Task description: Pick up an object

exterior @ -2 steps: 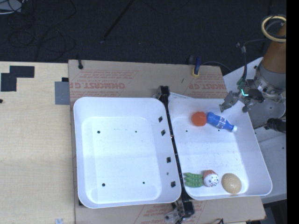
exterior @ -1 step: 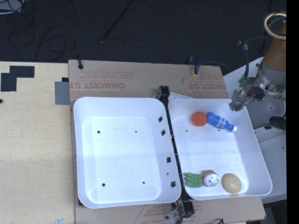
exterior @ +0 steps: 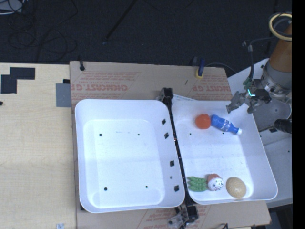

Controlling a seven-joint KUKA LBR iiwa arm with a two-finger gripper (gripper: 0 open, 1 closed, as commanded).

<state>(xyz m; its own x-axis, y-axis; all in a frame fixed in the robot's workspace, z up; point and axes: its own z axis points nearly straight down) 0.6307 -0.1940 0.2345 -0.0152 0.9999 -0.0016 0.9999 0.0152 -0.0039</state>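
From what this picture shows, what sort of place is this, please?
Probably a robotics lab bench for grasping trials: two white bins side by side on cardboard, small test things like a blue bottle and orange ball, and a gripper nearby.

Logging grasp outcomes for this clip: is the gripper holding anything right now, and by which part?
Nothing is held. The gripper hangs open beyond the right bin's far right corner, apart from the blue bottle and orange ball.
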